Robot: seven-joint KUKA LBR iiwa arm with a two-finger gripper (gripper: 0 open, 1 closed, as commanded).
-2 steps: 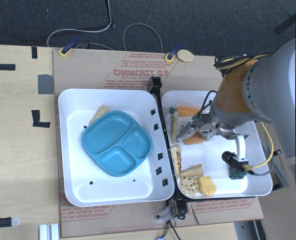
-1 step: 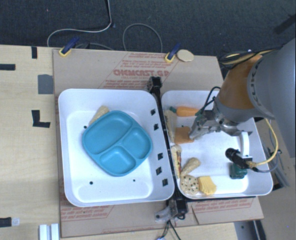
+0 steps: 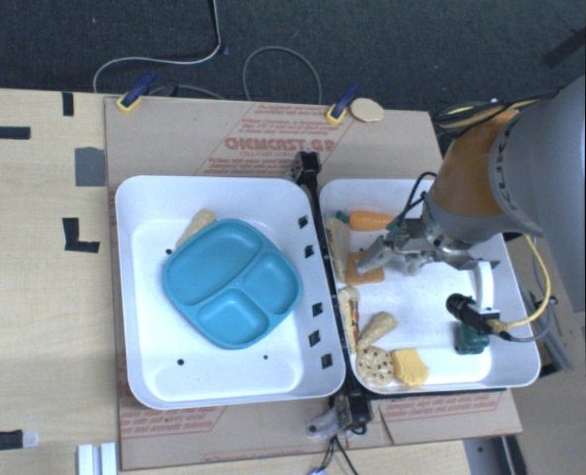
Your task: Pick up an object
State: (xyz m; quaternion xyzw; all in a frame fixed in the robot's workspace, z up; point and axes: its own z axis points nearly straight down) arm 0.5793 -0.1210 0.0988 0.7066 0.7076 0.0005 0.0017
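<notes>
While the blue divided plate (image 3: 233,282) takes up the left bin (image 3: 135,364), the pickable food items crowd the right bin's (image 3: 516,369) left side: a carrot (image 3: 370,220), a cracker (image 3: 375,366), a yellow wedge (image 3: 410,367). Reaching in from the right, the arm bends down over them, gripper (image 3: 377,255) low by the carrot. Whether it is spread or pressed together cannot be judged; nothing is visibly held.

Dark carpet (image 3: 372,18) is lying beyond the pale wooden surface (image 3: 36,295). A brown cardboard sheet (image 3: 263,142) is covering it, with a thin white cable (image 3: 214,28) trailing over the carpet.
</notes>
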